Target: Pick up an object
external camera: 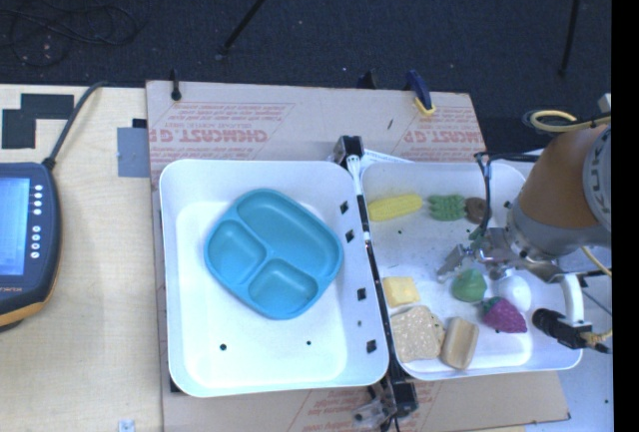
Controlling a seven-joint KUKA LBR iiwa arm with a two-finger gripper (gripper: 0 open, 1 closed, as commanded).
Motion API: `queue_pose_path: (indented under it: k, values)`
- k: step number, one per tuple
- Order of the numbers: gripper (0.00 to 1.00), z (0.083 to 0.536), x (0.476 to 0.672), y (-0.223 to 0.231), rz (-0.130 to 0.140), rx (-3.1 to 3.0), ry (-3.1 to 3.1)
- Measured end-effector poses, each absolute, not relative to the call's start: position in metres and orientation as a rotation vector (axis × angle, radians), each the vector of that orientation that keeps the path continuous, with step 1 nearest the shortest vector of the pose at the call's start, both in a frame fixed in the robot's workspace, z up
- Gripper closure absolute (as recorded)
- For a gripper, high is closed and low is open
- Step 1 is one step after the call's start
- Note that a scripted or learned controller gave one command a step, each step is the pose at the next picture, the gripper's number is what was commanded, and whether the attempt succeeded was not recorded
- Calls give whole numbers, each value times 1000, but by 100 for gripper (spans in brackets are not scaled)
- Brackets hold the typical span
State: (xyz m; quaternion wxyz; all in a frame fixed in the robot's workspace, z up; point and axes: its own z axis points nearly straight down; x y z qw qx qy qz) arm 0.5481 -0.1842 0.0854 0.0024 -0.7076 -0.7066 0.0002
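Observation:
My gripper (471,269) hangs low in the right bin (539,357), open, with one finger (448,266) spread to the left. A round green toy (467,287) lies right below it, between the fingertips and not lifted. Purple grapes (505,316) rest just to the right of the green toy. Yellow corn (394,208), a green vegetable (446,208) and a small brown piece (476,210) lie along the bin's far side. A yellow cheese block (400,291), a cracker (416,332) and a tan bread piece (459,343) sit at the near left.
The left bin (190,340) holds a blue divided plate (273,251). A divider with black clips (361,265) separates the bins. A teach pendant (25,230) lies at the far left. The grey arm with its orange band (564,186) comes in from the right.

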Motion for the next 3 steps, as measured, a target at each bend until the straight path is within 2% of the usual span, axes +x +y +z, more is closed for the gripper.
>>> queue_pose_path:
  k: [1,2,3]
  values:
    - [0,89,529,-171,-1,-2225,-2217]
    - [100,99,530,-172,-2,-2228,-2212]
    - [100,204,564,-88,-14,-2214,-2236]
